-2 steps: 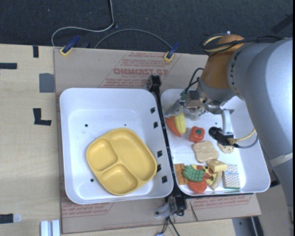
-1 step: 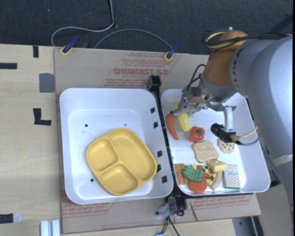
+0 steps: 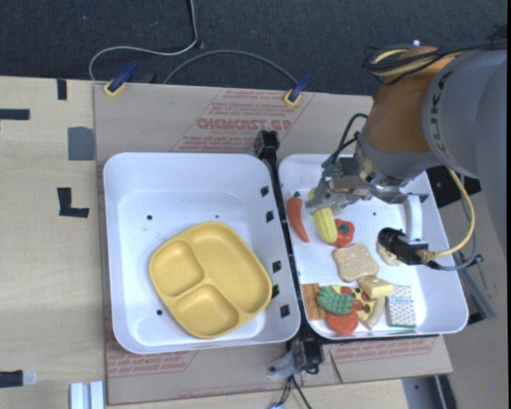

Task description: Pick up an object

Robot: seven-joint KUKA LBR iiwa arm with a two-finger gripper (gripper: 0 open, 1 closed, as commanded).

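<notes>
Crowding the right bin [image 3: 447, 301], toy foods lay around the corn [image 3: 324, 224] under the gripper [image 3: 328, 196]; its grip could not be judged. A yellow tray [image 3: 209, 278] filled the left bin [image 3: 136, 186].

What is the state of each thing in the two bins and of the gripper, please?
Yellow plate: lying flat in the left bin, its compartments bare.
Gripper: low over the right bin, just above the corn; fingers unclear.
Corn: lying loose on the bin floor.
Red pepper: lying beside the bin's left wall.
Bread slice: lying flat.
Toy food pile: heaped at the front.
</notes>
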